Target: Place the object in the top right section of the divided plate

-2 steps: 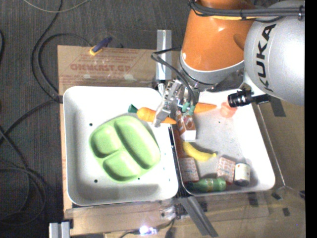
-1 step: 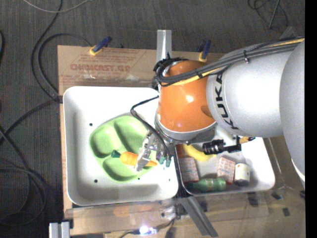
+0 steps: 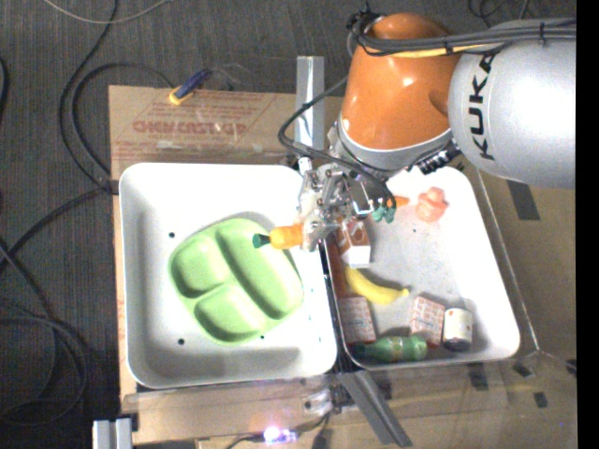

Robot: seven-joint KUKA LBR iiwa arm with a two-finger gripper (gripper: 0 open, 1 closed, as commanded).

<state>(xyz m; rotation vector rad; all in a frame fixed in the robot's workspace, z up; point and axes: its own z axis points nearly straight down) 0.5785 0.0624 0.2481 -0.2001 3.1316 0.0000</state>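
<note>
The big grey and orange arm (image 3: 440, 92) reaches in from the right and hangs over the place where the two white bins meet. Its hand (image 3: 323, 215) is low, right at the wall between the bins. The hand is clamped on a small toy carrot (image 3: 281, 238), orange with a green tip. The carrot sticks out to the left from the hand, and it is over the top right part of the green plate (image 3: 234, 279). The plate has three sections and lies tilted in the left bin (image 3: 150, 204). The right bin (image 3: 487, 279) has more toys in it. A yellow banana (image 3: 374, 288) lies near the middle. A pink toy (image 3: 430, 204) sits near the top. Along the bottom there are a green bottle (image 3: 393, 348), two small boxes (image 3: 426, 316) and a little can (image 3: 459, 328). Both bins sit on a brown cardboard sheet (image 3: 187, 124) on the worktop.
</note>
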